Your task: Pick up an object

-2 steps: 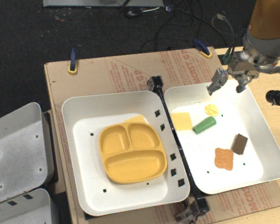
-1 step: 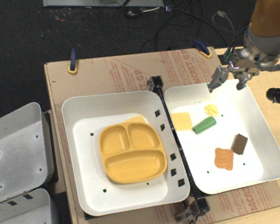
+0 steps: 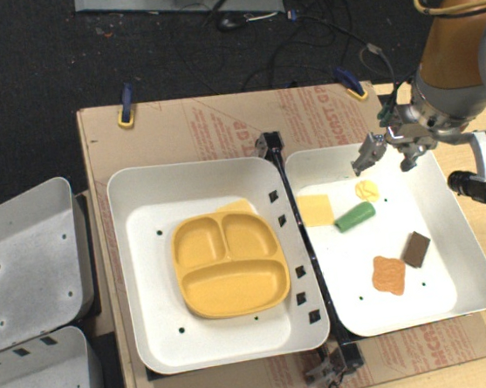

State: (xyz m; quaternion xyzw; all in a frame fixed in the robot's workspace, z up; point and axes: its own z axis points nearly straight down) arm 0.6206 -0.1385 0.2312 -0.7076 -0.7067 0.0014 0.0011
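On the left half of the worktop (image 3: 183, 119) you have the left bin (image 3: 146, 332), and a yellow divided tray (image 3: 231, 265) lies flat in the middle of it with a pale yellow sheet (image 3: 238, 207) peeking out under its far edge. Nothing there is near the arm.

Moving right across the divider, the right bin (image 3: 475, 292) carries the loose pieces. A pale yellow square (image 3: 314, 210) sits against the bin's left wall. Just beside it lies a green cylinder (image 3: 354, 216), tilted, and a small yellow round piece (image 3: 366, 189) rests just beyond that, toward the far edge. Nearer the front edge you see an orange flat piece (image 3: 389, 274), and beside it a brown block (image 3: 416, 249), the two close to touching.

At the far right corner of that bin the gripper (image 3: 389, 155) hangs above the floor with its fingers spread apart and nothing between them.

You are in the approach step, as I read it: no object is chosen by contact yet. The yellow round piece and the green cylinder lie nearest below the gripper. The next move likely calls for lining the spread fingers over one of them, across the cylinder's short side if you take that, then descending before closing.
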